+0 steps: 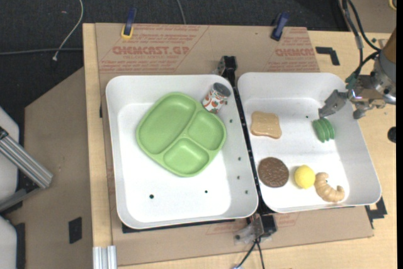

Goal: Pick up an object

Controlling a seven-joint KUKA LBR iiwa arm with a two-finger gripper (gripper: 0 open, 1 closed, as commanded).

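My gripper (346,108) hangs over the right bin (296,88) near its far right wall, open, with nothing between its fingers (330,104). Just below its left finger a green ribbed vegetable (324,130) lies on the bin floor, apart from the gripper. The same bin holds a slice of toast (266,125), a round brown cookie (273,172), a yellow lemon (304,177) and a tan croissant (330,188).
A green divided plate (181,133) fills much of the left bin (126,97), with a small printed can (215,97) lying at its far right corner. Clamps (280,26) sit on the cardboard behind the bins.
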